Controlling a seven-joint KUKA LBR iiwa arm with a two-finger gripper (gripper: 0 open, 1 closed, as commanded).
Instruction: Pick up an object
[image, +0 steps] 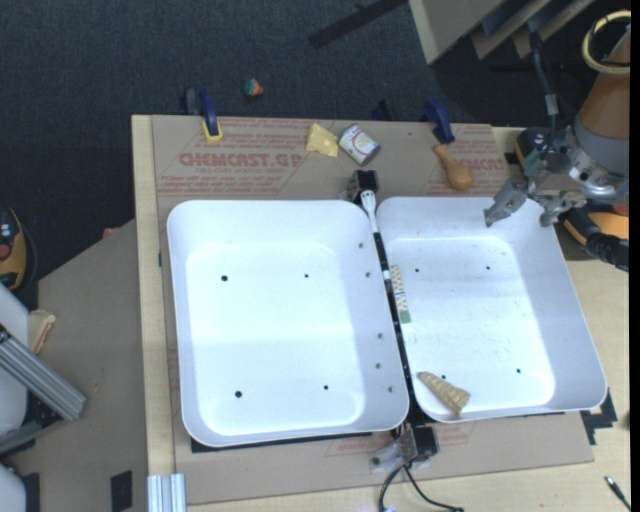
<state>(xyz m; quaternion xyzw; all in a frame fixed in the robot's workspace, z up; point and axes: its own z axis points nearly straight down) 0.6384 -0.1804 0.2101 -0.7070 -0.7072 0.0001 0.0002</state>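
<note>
The gripper (522, 208) is hovering wide open over the right bin's (560, 300) far corner, holding nothing. The cone (444, 391) is lying at that bin's near edge, well apart; descending here risks grabbing air.

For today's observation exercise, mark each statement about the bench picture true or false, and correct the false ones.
1. A tan cone-shaped object lies in the right bin. True.
2. The cone sits at the far edge of its bin. False: it lies at the near edge, by the left corner.
3. The gripper is over the far right part of the right bin. True.
4. The gripper holds the cone. False: the cone lies in the bin, well apart from the gripper.
5. A yellow piece lies on the board beyond the bins. True.
6. The yellow piece lies inside the left bin. False: it is outside it, on the board.
</note>
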